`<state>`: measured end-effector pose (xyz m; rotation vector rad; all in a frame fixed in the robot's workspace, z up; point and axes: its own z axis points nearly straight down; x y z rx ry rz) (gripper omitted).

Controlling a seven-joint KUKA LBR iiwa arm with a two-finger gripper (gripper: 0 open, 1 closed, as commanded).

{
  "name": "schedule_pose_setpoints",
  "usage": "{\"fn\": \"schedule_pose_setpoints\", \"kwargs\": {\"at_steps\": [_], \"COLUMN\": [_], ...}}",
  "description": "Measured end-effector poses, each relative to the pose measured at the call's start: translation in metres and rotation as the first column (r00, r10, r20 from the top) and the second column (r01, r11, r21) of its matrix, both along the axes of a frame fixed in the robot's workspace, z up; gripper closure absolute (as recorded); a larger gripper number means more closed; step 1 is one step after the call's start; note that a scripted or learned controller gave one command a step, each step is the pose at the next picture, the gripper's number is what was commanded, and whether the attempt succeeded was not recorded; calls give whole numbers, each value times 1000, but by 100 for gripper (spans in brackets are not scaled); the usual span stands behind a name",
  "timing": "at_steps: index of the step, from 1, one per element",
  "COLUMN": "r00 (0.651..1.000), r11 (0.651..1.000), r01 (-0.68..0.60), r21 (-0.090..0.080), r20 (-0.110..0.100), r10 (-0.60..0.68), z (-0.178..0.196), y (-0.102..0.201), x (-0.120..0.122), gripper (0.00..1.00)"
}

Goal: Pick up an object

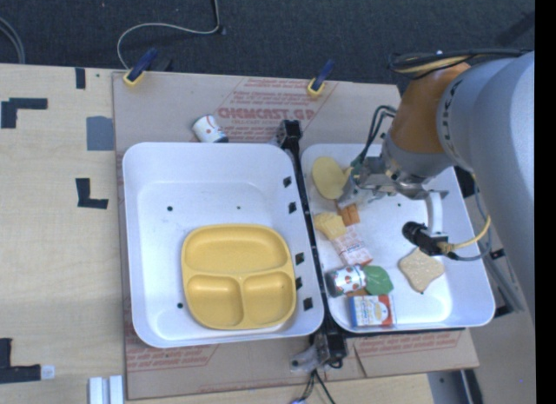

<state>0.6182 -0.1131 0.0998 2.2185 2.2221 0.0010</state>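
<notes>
I hold the gripper (354, 192) low in the right bin (469, 307), above a small orange piece (349, 215); grip state unreadable. Risk: crowded neighbours, notably the yellow chip (327, 176), may deflect the grasp.

Right bin (469, 307) crowded; yellow tray (236, 274) fills the left
</notes>
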Motion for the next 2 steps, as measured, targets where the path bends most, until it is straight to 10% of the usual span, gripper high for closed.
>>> {"fn": "schedule_pose_setpoints", "kwargs": {"at_steps": [1, 2], "r00": [1000, 1000], "r11": [1000, 1000], "r01": [-5, -1], "r21": [4, 2], "r20": [1, -4], "r10": [5, 1], "z": [90, 84], "y": [65, 61], "x": [-55, -55], "gripper": [100, 0]}}
